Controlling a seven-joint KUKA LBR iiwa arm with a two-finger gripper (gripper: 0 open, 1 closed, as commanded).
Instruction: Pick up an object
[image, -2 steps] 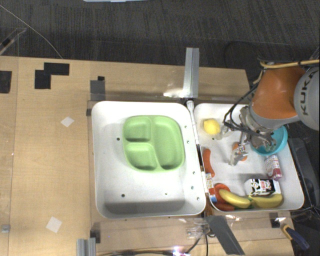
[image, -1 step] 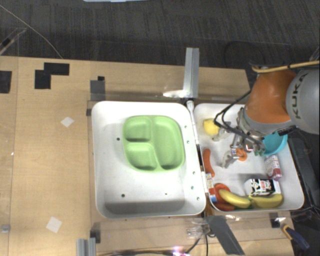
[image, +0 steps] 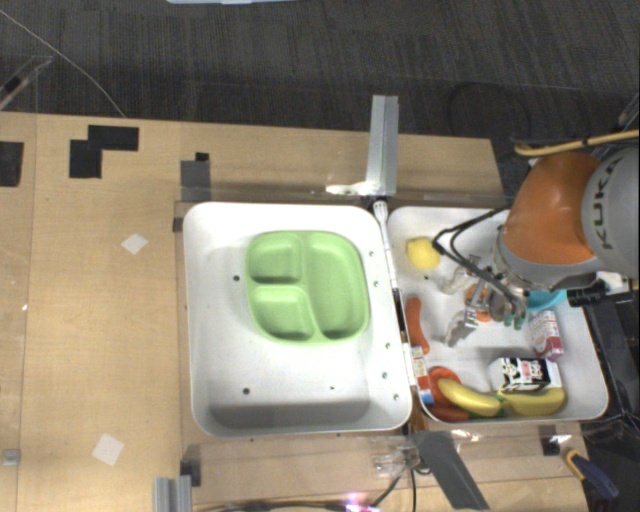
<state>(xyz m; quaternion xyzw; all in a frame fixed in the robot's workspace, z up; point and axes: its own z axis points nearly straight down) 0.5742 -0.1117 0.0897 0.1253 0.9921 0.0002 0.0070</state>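
Observation:
My gripper hangs low over the middle of the right bin, below the arm's orange band. It is just right of a long orange carrot-like piece. A small orange item shows right beside the gripper; whether it is held is unclear. A yellow lemon lies at the bin's back left. Two bananas lie along the front wall, with a red piece at their left end. A black-and-white carton and a small pink bottle sit to the gripper's right.
The left bin holds a green divided tray. A metal post stands behind the seam between the bins. A teal piece shows under the arm. Black cables loop off the wrist above the lemon.

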